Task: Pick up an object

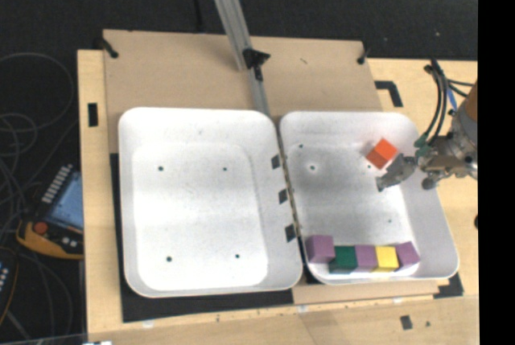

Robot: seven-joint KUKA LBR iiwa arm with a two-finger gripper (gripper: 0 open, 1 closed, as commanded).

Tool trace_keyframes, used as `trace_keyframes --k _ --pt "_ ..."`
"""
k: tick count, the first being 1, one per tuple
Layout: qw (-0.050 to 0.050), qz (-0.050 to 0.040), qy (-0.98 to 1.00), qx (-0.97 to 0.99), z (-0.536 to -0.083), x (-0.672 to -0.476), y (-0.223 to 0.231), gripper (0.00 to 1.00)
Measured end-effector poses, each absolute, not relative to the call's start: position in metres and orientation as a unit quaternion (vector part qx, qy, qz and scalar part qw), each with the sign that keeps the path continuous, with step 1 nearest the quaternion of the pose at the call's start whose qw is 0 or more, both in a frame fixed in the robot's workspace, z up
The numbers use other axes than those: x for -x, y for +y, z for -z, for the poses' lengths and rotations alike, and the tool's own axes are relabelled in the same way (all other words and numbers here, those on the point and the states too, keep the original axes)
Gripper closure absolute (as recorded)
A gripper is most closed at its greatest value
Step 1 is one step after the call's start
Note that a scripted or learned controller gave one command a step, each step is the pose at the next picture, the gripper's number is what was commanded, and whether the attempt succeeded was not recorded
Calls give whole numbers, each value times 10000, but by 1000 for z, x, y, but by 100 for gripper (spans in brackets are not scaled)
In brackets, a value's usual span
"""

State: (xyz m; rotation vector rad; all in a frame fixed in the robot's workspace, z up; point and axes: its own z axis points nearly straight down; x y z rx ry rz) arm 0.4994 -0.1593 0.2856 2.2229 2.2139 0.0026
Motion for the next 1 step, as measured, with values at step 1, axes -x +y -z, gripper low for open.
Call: trace_keyframes --k 1 --pt "-11 19 7070 -7072 -169 -553 -193 0"
